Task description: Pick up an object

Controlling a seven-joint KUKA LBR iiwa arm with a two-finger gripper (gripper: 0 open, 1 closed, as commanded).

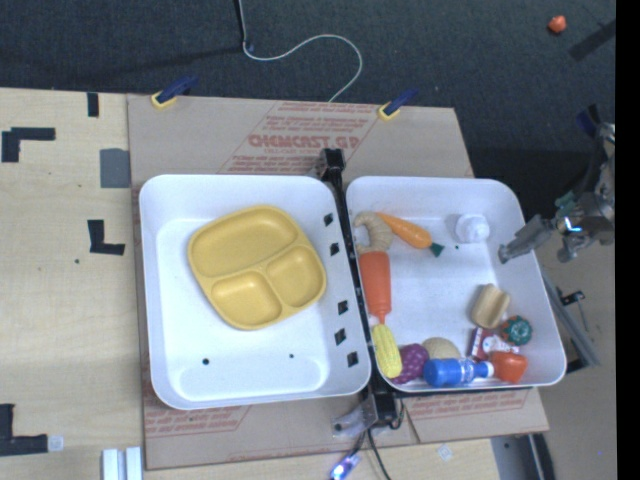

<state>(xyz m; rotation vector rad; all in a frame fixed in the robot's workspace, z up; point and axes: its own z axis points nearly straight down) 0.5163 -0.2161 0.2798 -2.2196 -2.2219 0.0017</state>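
The right bin (520, 213) holds several toy foods. An orange carrot (405, 231) lies near its far left, with a long orange sausage-like piece (376, 283) below it. Along the near wall are a corn cob (384, 346), purple grapes (410, 360), a blue bottle (450, 372) and a red piece (508, 367). A tan bread-like piece (489, 306) and a green round item (518, 330) sit by the right wall. A white cap-like object (472, 228) rests at the far right. My gripper (545, 243) hovers over the bin's right rim, open, with nothing between its fingers.
The left bin (165, 298) carries a yellow divided plate (258, 265). Both bins rest on a cardboard sheet (300, 133) on the bench. A white cable (300, 48) loops behind the bins. Black clips run along the wall between the two bins.
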